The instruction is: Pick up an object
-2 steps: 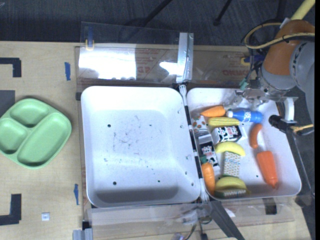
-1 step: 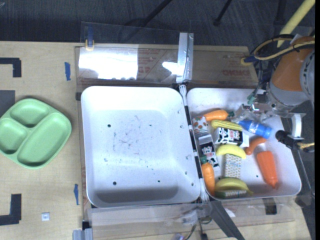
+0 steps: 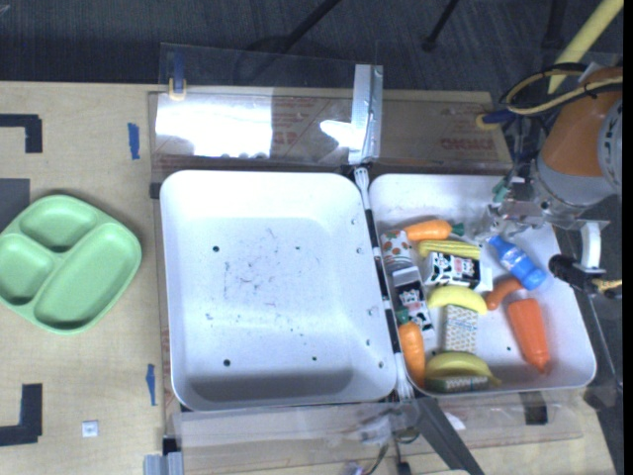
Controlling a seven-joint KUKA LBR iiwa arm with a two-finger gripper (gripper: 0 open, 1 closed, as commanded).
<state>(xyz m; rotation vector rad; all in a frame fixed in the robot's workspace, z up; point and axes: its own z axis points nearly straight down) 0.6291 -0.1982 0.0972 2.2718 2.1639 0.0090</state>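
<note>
Because the right bin (image 3: 584,364) is crowded, a descent by the tool (image 3: 509,206) could catch two toys at once or skid off a rounded one. Whether the tool is apart or together cannot be told. Nearest it lies a blue bottle (image 3: 517,262), small and slick-looking, tilted against an orange carrot (image 3: 529,331) just beside.

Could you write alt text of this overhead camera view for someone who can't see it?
A grey robot arm reaches over the right white bin, which holds toy carrots, bananas and a blue bottle. A green divided plate lies at far left.
</note>
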